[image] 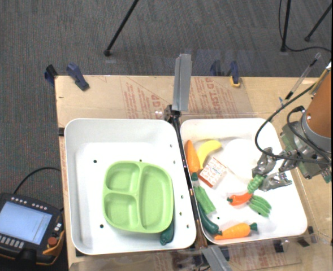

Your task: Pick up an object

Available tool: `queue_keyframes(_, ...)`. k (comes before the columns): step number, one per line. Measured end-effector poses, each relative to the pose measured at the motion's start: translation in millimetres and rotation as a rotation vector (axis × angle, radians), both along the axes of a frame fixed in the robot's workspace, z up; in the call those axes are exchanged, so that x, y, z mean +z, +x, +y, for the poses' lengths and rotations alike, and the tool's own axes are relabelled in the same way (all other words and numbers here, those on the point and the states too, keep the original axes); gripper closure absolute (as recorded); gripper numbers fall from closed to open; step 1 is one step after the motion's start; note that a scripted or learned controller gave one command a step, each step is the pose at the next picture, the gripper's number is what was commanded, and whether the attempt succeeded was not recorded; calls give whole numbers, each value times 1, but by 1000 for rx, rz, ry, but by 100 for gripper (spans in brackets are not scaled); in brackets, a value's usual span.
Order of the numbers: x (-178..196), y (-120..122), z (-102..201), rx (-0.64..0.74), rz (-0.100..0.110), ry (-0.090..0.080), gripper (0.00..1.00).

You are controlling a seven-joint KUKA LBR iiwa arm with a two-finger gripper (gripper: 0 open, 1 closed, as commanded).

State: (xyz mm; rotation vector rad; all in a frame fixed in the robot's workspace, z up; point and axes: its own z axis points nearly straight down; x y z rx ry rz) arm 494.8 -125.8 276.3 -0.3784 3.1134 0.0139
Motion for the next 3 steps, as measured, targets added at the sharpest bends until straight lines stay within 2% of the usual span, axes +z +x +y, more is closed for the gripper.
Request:
queue_keyframes(1, -45, 12, -33, 467, 4, -5, 100)
queue_keyframes(2, -188, -6, -37, 568, -3, -10, 100)
queue_keyframes(3, -128, 25, -2, 405, -3, -9, 100)
